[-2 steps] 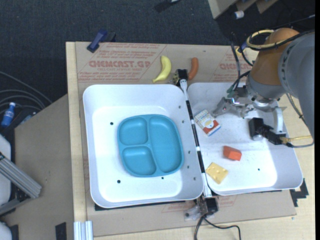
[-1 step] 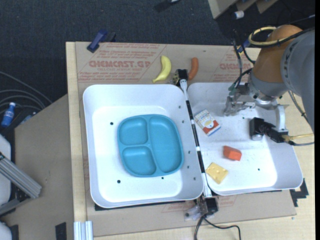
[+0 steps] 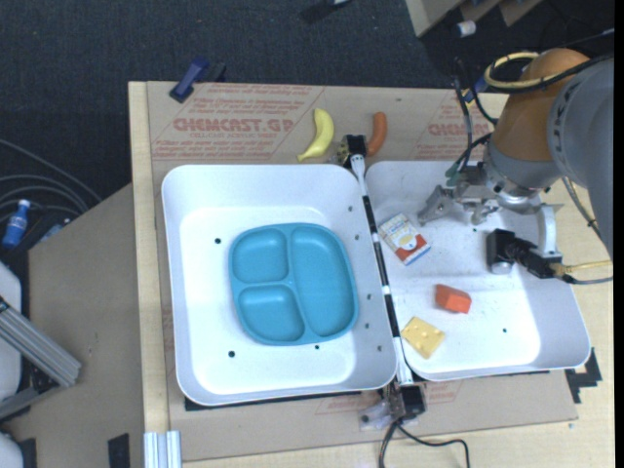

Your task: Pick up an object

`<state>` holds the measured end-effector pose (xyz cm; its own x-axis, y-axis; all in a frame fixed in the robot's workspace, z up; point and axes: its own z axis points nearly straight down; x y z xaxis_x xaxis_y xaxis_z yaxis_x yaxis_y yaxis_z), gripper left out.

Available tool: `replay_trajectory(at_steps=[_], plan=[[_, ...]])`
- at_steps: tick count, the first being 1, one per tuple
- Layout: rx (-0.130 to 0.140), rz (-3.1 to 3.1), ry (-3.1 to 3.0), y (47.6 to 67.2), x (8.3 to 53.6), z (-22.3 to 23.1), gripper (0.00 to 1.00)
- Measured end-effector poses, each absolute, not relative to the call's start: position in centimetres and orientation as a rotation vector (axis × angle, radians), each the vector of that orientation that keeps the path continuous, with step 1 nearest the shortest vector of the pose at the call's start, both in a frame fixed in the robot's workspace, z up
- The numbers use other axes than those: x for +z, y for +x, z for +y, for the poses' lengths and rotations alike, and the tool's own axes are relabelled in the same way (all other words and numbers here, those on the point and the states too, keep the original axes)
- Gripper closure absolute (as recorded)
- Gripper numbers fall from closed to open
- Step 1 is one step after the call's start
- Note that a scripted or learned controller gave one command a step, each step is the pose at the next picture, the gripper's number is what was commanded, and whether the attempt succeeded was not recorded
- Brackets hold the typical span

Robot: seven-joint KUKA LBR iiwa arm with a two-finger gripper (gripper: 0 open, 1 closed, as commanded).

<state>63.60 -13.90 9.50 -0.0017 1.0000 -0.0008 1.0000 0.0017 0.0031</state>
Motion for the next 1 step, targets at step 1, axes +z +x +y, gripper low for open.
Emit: replay_trajectory(at_steps=[1], plan=[[0.002,2.223,2.22,66.69,8.48,-9.31,0.0]])
